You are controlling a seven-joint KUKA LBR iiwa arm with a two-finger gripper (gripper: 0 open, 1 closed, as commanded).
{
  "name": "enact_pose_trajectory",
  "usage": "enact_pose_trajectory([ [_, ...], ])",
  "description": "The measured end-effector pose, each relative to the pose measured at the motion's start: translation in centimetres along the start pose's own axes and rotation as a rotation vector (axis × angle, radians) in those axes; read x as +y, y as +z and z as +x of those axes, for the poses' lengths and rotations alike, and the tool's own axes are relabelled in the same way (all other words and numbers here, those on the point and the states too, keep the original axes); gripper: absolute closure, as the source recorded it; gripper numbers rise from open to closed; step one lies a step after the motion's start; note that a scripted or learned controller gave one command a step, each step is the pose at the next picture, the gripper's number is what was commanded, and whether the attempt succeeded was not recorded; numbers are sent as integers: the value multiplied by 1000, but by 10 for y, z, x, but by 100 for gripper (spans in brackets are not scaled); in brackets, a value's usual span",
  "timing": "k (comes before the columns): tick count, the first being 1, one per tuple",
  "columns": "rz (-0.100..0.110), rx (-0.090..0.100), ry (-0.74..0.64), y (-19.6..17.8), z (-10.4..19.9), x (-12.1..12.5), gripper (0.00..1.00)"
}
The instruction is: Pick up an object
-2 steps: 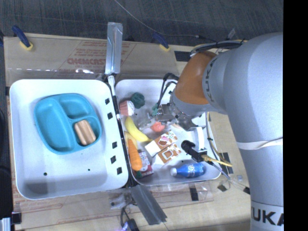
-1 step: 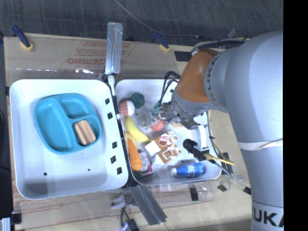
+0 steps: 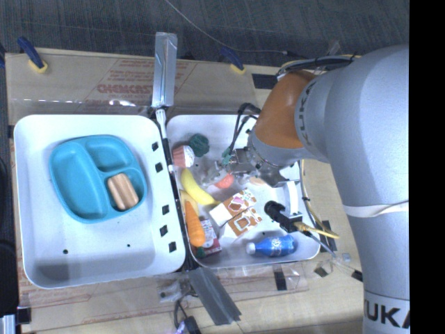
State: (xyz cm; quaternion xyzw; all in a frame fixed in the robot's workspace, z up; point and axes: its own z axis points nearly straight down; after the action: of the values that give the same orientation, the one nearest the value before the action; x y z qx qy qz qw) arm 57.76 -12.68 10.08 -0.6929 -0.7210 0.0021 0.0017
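Grey and bulky, my arm (image 3: 361, 138) filled the right side of the frame, its orange band (image 3: 281, 113) bent over the right bin (image 3: 306, 252). The left bin (image 3: 42, 249) held a blue divided plate (image 3: 87, 176) with a brown roll (image 3: 122, 191) in its lower right compartment. My gripper (image 3: 235, 162) hung low over the upper middle of the right bin; whether it was wide or narrow I could not tell, and nothing showed in its hold. Below it lay a patterned box (image 3: 240, 213), a blue bottle (image 3: 273, 245) at the bin's lower edge, a carrot (image 3: 195, 227) and a banana (image 3: 196, 188) along the left wall, and a green ball (image 3: 199, 143) at upper left.
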Motion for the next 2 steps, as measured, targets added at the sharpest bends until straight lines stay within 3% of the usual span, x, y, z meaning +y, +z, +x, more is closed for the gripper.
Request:
enact_pose_trajectory([
  [1,-3,0,-8,9,-71,16,0],
  [2,-2,2,13,9,-37,-51,0],
])
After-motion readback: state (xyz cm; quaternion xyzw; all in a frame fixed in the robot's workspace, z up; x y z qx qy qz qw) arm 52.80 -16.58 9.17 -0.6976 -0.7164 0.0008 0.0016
